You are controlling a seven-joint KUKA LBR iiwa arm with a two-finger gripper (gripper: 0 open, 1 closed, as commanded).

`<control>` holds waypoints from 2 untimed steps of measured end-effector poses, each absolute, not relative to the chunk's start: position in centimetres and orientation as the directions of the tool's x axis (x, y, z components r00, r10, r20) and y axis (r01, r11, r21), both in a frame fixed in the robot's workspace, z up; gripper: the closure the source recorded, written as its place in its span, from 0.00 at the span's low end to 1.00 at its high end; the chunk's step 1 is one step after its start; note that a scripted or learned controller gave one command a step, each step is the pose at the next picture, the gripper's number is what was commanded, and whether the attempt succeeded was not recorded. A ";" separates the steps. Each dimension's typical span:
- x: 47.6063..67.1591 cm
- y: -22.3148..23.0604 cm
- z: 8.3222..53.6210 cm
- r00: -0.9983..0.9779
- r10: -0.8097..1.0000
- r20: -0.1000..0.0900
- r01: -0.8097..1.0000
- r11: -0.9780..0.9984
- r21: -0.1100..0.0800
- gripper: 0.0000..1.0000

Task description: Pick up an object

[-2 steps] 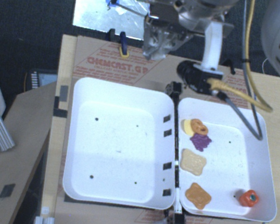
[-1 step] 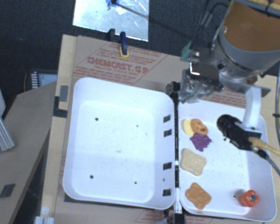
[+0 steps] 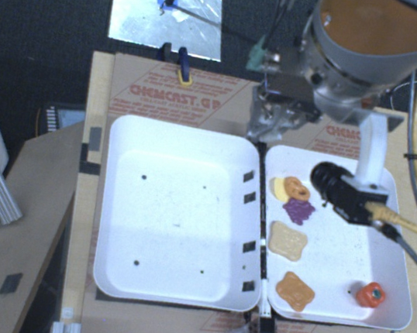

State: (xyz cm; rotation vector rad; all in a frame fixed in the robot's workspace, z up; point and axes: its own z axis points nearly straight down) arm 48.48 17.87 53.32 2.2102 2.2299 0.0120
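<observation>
I see the candidates all lying in the right-hand shallow white bin (image 3: pixel 394 305): a small orange ring-shaped piece (image 3: pixel 297 188) touching a pale yellow piece (image 3: pixel 279 188) near the bin's far left corner, a purple lumpy cluster (image 3: pixel 299 211) just beside and in front of them, a pale beige toast-shaped slab (image 3: pixel 288 241) nearer to me, a golden-brown toast-shaped slab (image 3: pixel 294 291) near the front edge, and a small red-orange tomato-like piece (image 3: pixel 369 294) well apart toward the front right. Each one rests on the bin floor, so in my judgement nothing has been lifted and the pick is entirely ahead of me.

The grey two-finger gripper (image 3: pixel 265 131) hangs over the far end of the divider between the two bins, near the ring and yellow piece but not touching anything I can make out. Its tips blur against the bench, and I cannot tell how its jaws stand. Nothing appears between them.

The left-hand white bin (image 3: pixel 115 186) lies alongside, and a black cylindrical fitting (image 3: pixel 339 192) on the arm overhangs the right bin's far side.

What is left, as I judge it: choose an item, descend, close, lift.
</observation>
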 end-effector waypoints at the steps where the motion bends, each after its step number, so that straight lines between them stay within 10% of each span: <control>1: 48.6 11.8 37.8 0.006 1.000 -0.005 1.000 -0.006 -0.013 1.00; 2: 49.5 12.4 45.8 -0.004 1.000 0.003 1.000 0.004 0.010 1.00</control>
